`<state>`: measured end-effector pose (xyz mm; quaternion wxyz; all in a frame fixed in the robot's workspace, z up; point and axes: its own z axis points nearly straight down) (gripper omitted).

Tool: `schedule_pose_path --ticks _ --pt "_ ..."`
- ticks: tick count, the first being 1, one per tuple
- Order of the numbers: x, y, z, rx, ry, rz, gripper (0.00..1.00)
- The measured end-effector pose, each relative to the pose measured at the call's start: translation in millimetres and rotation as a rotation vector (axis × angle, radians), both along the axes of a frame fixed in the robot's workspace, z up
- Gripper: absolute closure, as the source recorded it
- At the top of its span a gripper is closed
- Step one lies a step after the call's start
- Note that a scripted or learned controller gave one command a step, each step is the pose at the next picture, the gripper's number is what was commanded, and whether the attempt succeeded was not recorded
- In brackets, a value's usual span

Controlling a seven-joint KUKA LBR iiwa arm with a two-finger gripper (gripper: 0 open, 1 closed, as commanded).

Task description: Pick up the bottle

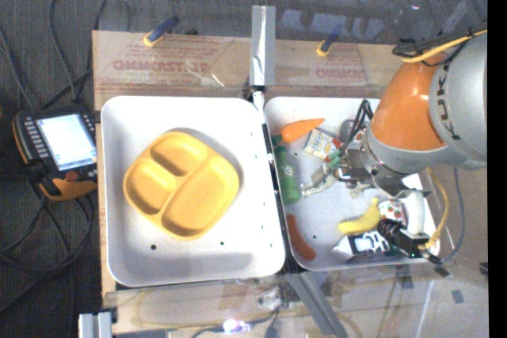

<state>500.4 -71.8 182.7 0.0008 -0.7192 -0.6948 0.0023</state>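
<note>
Green bottle beside hand

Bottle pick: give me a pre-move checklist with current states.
1. Green bottle located, lying along the left wall of the right bin: ok.
2. Bottle free of the pincer, which sits just to its right over the bin floor, not around it: ok.
3. Pincer open enough to take the bottle: cannot tell, too small and cluttered.
4. Room around the bottle: not ok, the bin wall is tight on its left, the carrot is near its top and a small packet lies close by.
5. Left bin holds the yellow divided plate, away from the pick: ok.
</note>
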Motion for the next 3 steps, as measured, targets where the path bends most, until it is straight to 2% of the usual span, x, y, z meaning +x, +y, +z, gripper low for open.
schedule_pose_path --ticks 1,2,3 --pt "-14 -33 -93 -0.001 -0.012 0.386 0.00" --pt "14 -134 -80 0.001 -0.005 0.796 0.00" --pt "15 -36 -92 -0.005 -0.016 0.636 0.00"
